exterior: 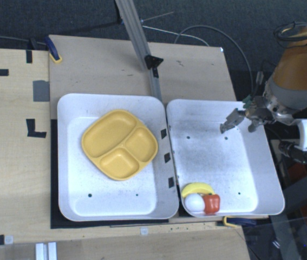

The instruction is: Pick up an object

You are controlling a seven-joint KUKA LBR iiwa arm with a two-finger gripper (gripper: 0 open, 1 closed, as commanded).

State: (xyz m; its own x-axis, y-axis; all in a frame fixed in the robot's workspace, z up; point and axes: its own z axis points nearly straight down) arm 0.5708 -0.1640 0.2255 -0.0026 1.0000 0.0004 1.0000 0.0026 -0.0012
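Note:
A yellow divided plate [119, 144] lies in the left bin [69, 161]. In the right bin [250, 167], three small things huddle in the near left corner: a yellow curved piece [197, 188], a white ball [195, 202] and a red piece [211, 203]. My gripper [240, 125] hangs over the right bin's far right part, well away from that cluster. Its fingers [228, 124] are spread open with nothing between them.
A grey metal bar [137, 34] slants down from the top to the gap between the bins. Cables [213, 34] run behind the right bin. The wooden bench [12, 118] extends to the left.

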